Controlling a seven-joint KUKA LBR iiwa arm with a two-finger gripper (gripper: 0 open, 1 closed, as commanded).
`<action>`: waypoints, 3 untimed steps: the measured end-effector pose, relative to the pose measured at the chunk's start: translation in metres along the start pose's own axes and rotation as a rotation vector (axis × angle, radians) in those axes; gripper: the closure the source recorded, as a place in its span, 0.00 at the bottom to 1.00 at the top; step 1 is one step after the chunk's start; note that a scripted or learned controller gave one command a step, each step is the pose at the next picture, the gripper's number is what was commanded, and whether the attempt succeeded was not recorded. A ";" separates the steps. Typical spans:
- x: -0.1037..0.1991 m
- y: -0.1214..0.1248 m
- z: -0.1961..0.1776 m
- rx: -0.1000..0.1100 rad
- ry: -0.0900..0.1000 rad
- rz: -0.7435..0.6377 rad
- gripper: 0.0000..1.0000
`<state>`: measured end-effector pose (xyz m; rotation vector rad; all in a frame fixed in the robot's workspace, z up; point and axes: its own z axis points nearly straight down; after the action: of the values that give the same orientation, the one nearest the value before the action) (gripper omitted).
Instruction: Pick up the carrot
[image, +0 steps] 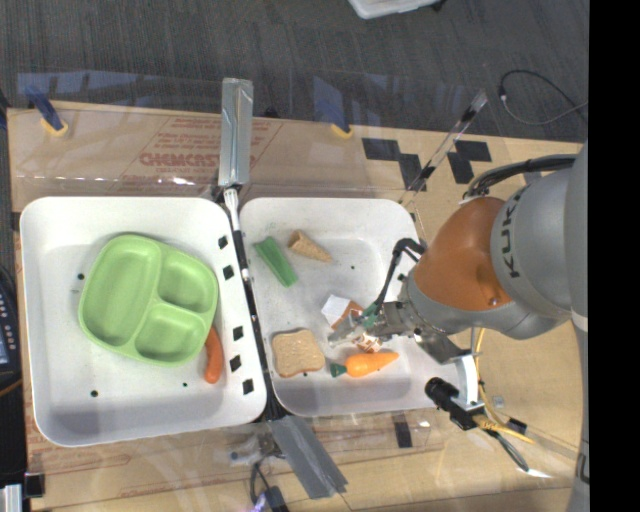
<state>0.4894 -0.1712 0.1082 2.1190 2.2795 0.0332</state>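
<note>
The bench (120, 150) carries two white bins. The left bin (50, 300) contains a green divided plate (148, 298) and, just beside the plate's lower right edge, an orange sausage-like piece (212, 357). The arm (500, 270) reaches over the right bin (330, 212) from the right. Its hand (368, 325) is positioned just above the carrot (366, 364), which lies near the bin's front wall; whether the hand is open or closed cannot be determined. A bread slice (298, 352) lies left of the carrot. A green stick (275, 261) and a tan wedge (308, 246) lie toward the rear.
</note>
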 end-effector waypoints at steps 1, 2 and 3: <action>0.005 -0.002 0.000 -0.001 -0.014 -0.066 0.00; -0.039 -0.014 -0.025 0.034 0.009 -0.188 0.00; -0.026 -0.006 -0.001 -0.001 -0.019 0.148 0.00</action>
<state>0.4857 -0.1975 0.1090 2.2728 2.1069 0.0169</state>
